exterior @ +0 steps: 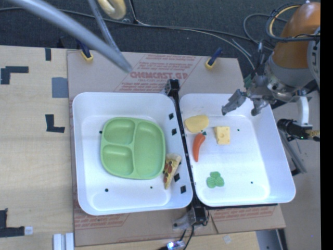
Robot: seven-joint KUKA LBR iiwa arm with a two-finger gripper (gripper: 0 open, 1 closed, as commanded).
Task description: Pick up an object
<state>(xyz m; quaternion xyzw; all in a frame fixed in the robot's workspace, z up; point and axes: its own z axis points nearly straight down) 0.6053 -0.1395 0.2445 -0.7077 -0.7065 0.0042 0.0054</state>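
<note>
In the right bin point(270, 165) lie a yellow rounded piece point(196, 123), an orange-red carrot point(198, 146), a yellow cheese wedge point(223, 135) and a green broccoli piece point(215, 180). My gripper point(244, 104) hangs over the back edge of that bin, up and to the right of the cheese wedge. Its two fingers are spread apart and nothing is between them.
The left bin point(86, 155) holds a green divided plate point(132, 148) and a pizza slice point(170, 171) beside the divider. A black clip point(172, 86) sits at the back between the bins. Grey rods point(67, 20) cross the upper left.
</note>
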